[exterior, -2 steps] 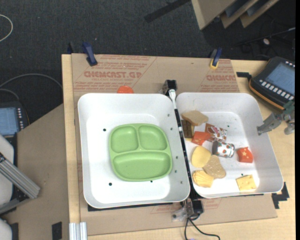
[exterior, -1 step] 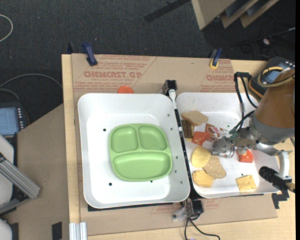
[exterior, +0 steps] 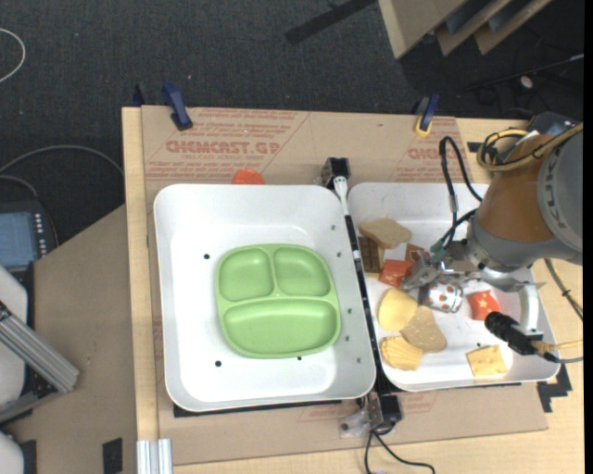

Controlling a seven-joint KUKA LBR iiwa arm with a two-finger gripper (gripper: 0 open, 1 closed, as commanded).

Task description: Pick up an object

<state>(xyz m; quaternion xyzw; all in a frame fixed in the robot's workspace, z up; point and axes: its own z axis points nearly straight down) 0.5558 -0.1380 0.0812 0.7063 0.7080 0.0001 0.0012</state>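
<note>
Green divided plate (exterior: pixel 276 301) at frame centre in left bin (exterior: pixel 176 278), toy foods crowding right bin (exterior: pixel 408 196), gripper (exterior: pixel 435 278) low among them, grip impossible to judge.

Grey arm (exterior: pixel 567 199), orange band (exterior: pixel 512 205), black cables, metallic end effector (exterior: pixel 435 278)

A tan board (exterior: pixel 278 139) printed with red lettering lies over dark carpet (exterior: pixel 74 65). Blue clamps (exterior: pixel 176 106) grip its top edge. Cardboard boxes (exterior: pixel 445 23) sit at upper right, a metal rail (exterior: pixel 37 356) at lower left.
</note>
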